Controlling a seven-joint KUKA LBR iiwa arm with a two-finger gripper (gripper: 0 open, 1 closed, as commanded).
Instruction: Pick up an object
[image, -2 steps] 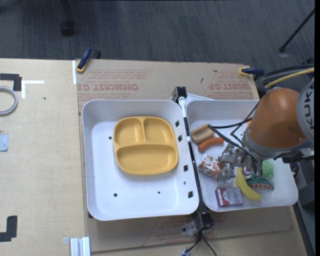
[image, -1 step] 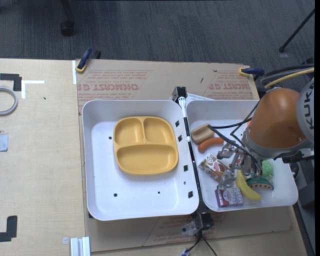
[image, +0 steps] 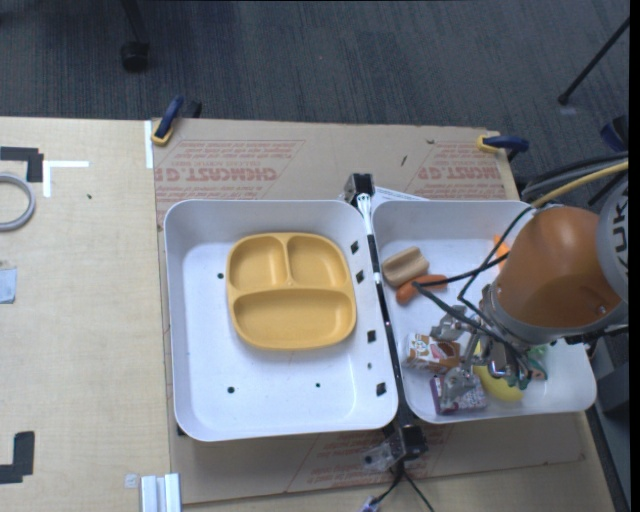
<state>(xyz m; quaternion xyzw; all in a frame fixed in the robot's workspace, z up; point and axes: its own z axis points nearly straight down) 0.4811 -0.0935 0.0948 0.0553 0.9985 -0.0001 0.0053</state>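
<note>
A cluster of small items crowds the right bin (image: 415, 225), where the arm (image: 555, 270) reaches in from the right and hangs low over the bin's near half. A tan bread roll (image: 404, 265) lies toward the bin's far left, with an orange carrot-like piece (image: 418, 288) touching its near side. Nearer the camera sits a white packet (image: 428, 350) with red print, and just below it a second, crinkled packet (image: 458, 392) in grey and purple at the bin's front edge. A yellow object (image: 497, 384), partly hidden by the tool, lies just right of that packet. The gripper (image: 482, 352) sits among these last three items, wrapped in dark cables that block much of it; its state cannot be told, and no item can be seen held in it. The arm's orange band covers the bin's right side and anything beneath.

The left bin (image: 190, 330) holds one yellow divided plate (image: 291, 291) with three compartments, lying flat toward the far side. The two bins stand side by side on a cardboard sheet (image: 230, 165), which is held at the far corners by two blue-and-yellow clamps (image: 167, 119).
</note>
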